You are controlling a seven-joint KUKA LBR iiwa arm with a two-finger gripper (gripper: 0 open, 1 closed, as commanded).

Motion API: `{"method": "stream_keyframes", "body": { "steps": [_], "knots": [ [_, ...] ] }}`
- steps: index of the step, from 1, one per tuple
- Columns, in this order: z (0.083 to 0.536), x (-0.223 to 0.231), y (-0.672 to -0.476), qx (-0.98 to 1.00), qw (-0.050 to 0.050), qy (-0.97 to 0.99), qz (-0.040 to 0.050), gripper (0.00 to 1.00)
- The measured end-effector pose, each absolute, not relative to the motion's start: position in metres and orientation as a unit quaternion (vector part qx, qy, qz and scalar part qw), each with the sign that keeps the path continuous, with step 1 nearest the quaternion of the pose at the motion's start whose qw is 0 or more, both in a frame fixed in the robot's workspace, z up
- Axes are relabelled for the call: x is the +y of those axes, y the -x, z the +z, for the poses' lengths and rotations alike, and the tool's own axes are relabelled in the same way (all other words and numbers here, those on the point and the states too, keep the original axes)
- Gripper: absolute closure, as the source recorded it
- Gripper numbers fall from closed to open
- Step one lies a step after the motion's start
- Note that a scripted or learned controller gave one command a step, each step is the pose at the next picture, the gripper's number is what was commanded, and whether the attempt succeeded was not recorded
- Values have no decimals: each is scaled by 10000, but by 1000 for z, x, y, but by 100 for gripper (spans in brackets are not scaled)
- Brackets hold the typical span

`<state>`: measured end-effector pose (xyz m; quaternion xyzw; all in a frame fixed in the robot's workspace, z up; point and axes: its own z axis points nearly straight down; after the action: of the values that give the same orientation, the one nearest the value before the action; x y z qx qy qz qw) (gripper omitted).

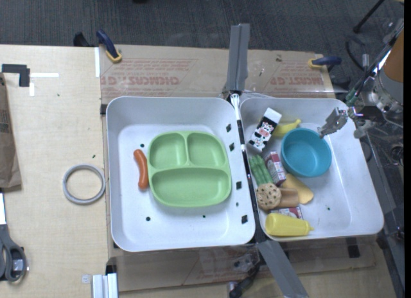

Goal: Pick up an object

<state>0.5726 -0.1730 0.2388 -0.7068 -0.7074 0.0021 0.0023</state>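
The tool [333,122] hovers just beside the blue bowl [306,152], holding nothing.

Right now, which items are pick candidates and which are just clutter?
In play, right bin: blue bowl, banana, milk carton, cookie, yellow bottle; gripper sits at the bowl's far-right side. Left bin: green divided plate, hot dog.

Lying about: tape ring, blue clamps, scissors.

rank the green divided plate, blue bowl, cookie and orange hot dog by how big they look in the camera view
1. green divided plate
2. blue bowl
3. orange hot dog and cookie: alike, unranked; hot dog longer, cookie wider.
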Motion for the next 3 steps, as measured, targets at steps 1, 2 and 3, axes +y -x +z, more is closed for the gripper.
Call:
{"method": "stream_keyframes", "body": {
  "steps": [1,2,3],
  "knots": [
    [108,-118,-567,-6932,-23,7207,-19,0],
    [104,-155,-489,-7270,-154,6864,-83,0],
    [104,-155,-489,-7272,-154,6862,-84,0]
  ]
}}
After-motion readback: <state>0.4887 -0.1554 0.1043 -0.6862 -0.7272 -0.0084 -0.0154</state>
